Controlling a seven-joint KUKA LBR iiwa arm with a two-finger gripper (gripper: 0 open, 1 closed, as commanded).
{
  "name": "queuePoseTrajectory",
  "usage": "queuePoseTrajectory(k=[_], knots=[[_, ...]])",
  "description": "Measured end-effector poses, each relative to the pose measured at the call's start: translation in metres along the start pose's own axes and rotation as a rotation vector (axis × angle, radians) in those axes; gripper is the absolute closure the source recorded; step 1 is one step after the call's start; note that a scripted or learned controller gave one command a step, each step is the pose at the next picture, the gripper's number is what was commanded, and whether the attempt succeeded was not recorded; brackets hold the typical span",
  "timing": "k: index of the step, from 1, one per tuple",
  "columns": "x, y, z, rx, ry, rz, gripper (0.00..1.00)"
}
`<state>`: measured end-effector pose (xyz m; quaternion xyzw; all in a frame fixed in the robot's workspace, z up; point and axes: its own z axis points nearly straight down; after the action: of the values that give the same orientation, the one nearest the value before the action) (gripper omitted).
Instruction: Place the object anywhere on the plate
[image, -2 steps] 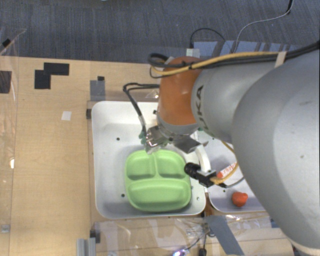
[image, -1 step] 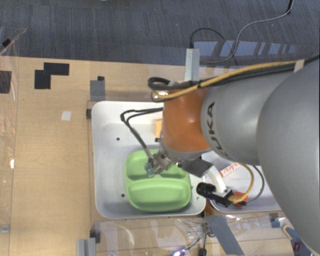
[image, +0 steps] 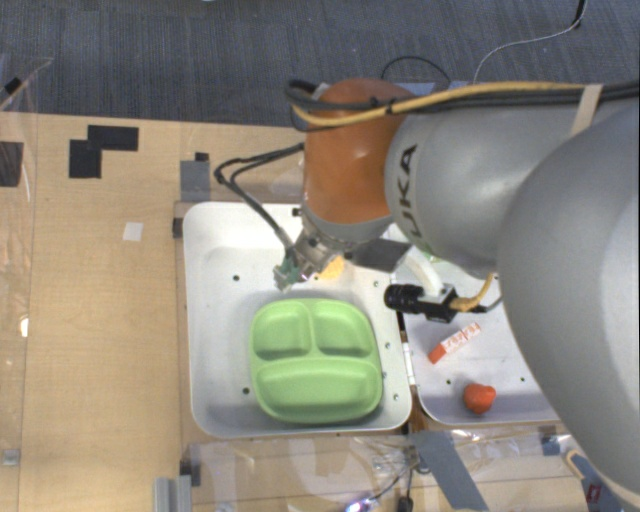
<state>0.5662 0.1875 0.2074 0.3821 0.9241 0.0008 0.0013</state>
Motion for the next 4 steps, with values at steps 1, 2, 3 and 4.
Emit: queuePoseTrajectory(k=[1,2,3,4], knots=[[0.046,-0.020,0.045,-0.001,0.002,-0.653,1.00],[0.070,-0.038,0.066,-0.002,0.001,-0.980,1.00],[-0.031,-0.095,-0.046,-0.003,-0.005,-1.098,1.00],[-0.092,-0.104,-0.052,-0.003,-0.004,-1.250,1.00]])
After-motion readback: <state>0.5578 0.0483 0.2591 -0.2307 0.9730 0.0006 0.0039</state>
